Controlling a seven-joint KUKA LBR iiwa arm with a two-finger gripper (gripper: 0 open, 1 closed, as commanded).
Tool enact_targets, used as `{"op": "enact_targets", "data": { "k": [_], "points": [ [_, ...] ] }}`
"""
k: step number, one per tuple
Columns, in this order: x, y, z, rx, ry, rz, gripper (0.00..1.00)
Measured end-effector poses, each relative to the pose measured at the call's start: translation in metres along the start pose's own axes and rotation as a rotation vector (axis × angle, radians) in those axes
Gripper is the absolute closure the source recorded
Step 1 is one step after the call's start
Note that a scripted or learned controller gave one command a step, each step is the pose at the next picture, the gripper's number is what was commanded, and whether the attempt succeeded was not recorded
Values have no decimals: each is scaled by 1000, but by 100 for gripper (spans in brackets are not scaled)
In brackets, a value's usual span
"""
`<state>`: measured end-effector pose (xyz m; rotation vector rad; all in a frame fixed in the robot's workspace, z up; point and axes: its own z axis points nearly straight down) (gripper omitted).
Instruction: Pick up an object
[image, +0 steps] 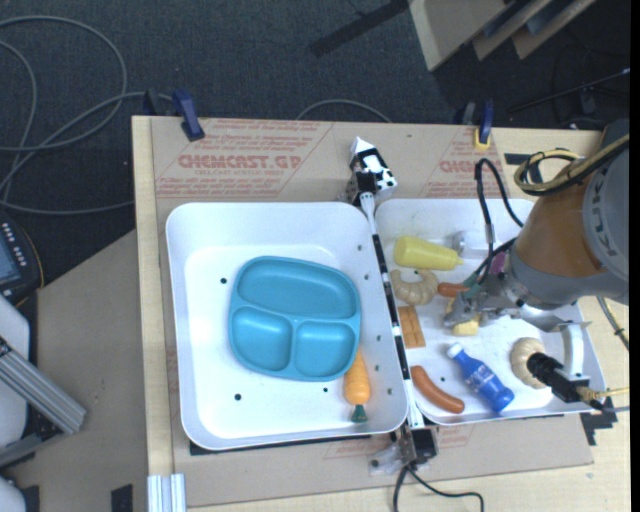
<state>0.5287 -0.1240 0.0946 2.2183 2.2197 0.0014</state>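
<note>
My gripper (472, 308) is low in the right bin (437, 352), near its middle, at the end of the grey and orange arm (560, 250). A small pale yellow piece (465, 326) lies just under it and a small red piece (450, 290) just to its left. Around it lie a yellow toy (425, 253), a beige pastry-like toy (413, 289), a brown strip (409, 326), a red sausage (437, 389), a blue bottle (482, 378) and a beige mushroom-like toy (526, 356).
The left bin (200, 300) holds a blue divided plate (294, 316) and an orange carrot (357, 383) near its front right corner. A black-and-white toy (372, 172) stands on the bench behind the bins. Black cables (487, 200) trail by the arm.
</note>
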Motion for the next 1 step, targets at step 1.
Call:
{"op": "enact_targets", "data": {
  "k": [1],
  "points": [
    [90, 8, -96, -7, 4, -9, 100]
  ]
}}
